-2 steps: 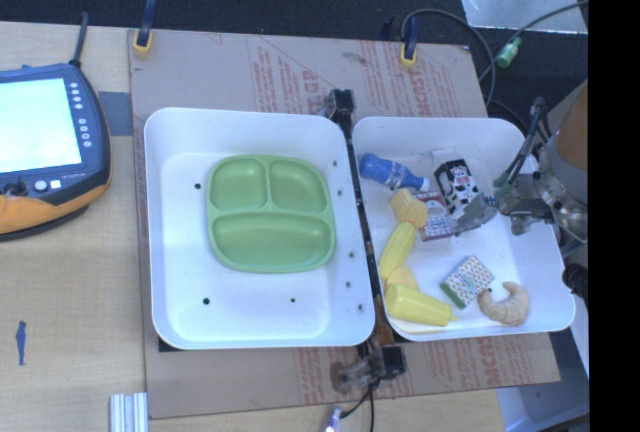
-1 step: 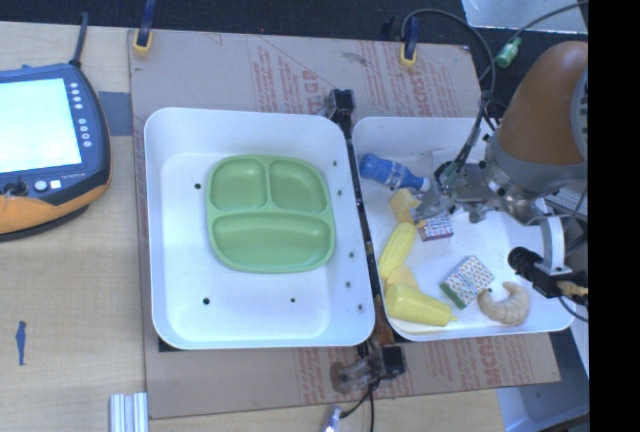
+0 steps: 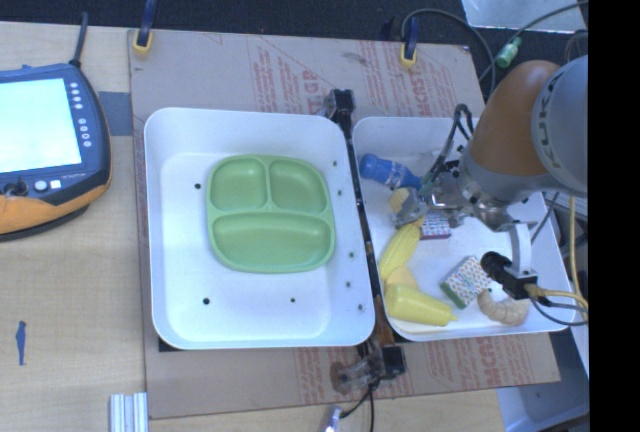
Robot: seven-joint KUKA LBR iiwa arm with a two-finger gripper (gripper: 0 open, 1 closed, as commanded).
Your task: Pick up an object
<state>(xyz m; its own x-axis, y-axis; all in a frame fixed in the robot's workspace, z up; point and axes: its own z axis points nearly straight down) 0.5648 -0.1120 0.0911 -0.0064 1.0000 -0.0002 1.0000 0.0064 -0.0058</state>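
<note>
Gripper (image 3: 425, 210): low in the right bin (image 3: 375, 135); you cannot tell its opening or any hold. Banana (image 3: 400, 248): just left, touching range; likely light, smooth, curved, so take it mid-body. Crowding you: blue bottle (image 3: 385, 169) beyond, yellow block (image 3: 418, 306) nearer, sponge (image 3: 465, 279) right. Green divided plate (image 3: 269, 214): left bin.

A grey arm (image 3: 565, 125) with an orange band (image 3: 512, 120), black cables, and a metallic claw (image 3: 432, 198).
</note>
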